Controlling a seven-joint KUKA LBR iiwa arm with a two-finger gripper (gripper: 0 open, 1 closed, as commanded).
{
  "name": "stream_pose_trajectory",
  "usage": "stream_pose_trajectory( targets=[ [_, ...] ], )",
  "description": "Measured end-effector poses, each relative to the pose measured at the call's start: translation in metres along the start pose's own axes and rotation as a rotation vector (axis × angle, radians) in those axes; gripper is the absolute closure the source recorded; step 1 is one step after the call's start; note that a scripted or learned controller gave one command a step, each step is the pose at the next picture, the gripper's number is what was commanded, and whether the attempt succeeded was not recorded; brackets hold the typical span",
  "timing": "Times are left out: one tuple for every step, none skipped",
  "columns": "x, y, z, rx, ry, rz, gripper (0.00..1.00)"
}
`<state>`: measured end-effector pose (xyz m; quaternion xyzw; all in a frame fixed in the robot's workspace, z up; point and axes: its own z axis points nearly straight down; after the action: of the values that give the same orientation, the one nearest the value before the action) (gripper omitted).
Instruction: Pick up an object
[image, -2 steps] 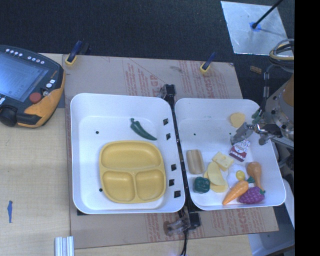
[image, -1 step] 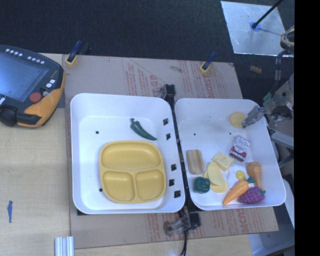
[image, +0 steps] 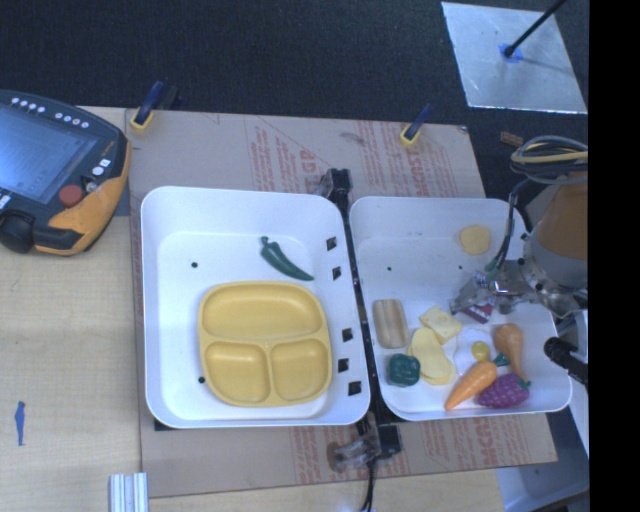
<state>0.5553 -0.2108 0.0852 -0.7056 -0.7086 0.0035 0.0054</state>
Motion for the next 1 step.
stream_pose_trajectory(
  targets=[
    [-0.0023,0.0029,-0.0174,-0.009,-0.004,-0.001,1.00]
  ],
)
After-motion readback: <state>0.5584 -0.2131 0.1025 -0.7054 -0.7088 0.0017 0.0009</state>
